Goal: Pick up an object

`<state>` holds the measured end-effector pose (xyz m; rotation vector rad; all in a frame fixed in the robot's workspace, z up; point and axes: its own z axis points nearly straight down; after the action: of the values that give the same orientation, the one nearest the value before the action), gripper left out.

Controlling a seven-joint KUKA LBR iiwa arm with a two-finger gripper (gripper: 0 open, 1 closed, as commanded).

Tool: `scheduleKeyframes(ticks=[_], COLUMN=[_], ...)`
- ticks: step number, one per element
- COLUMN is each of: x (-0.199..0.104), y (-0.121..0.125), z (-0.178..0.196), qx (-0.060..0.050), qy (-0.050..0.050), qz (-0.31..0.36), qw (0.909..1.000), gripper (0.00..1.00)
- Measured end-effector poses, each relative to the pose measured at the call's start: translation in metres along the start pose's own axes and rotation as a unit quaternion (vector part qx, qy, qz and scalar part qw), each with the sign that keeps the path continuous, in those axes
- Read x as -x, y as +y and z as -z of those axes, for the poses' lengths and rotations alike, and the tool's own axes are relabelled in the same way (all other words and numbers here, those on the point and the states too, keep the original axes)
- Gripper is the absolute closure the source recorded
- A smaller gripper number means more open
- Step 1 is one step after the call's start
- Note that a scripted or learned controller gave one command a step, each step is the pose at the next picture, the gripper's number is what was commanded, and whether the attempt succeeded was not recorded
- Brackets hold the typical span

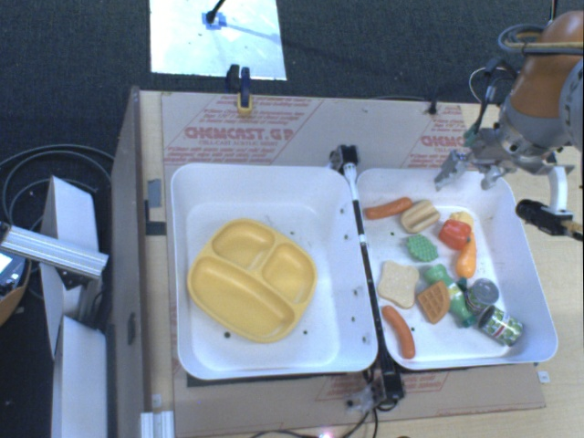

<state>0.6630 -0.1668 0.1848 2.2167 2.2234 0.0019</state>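
Landmark: the divider (363,245) where the two bins meet.
Left bin (196,208): left of the divider; holds a yellow tray (252,278) with compartments, lying flat.
Right bin (529,272): right of the divider; holds the toy food.
Hot dog (388,209): just right of the divider, at the far end.
Bun (420,216): touching the hot dog's right side.
Bread (398,284): near the divider, midway down.
Sausage (399,330): near the divider, at the near end.
Waffle (433,301): right of the bread.
Tomato (455,234): well right of the divider.
Carrot (466,257): just below the tomato.
Can (500,326): farthest right, near corner, on its side.
Tool (470,169): fingers spread, pinching nothing; above the right bin's far rim, apart from the food, with the tomato and bun nearest below it.
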Motion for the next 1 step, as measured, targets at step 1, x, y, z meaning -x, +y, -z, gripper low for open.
scheduleKeyframes(ticks=[1], x=[-0.0002], y=[-0.0359], z=[-0.0869], qx=[-0.001], qy=[0.0], qz=[-0.001], qw=[1.0], gripper=[0.0])
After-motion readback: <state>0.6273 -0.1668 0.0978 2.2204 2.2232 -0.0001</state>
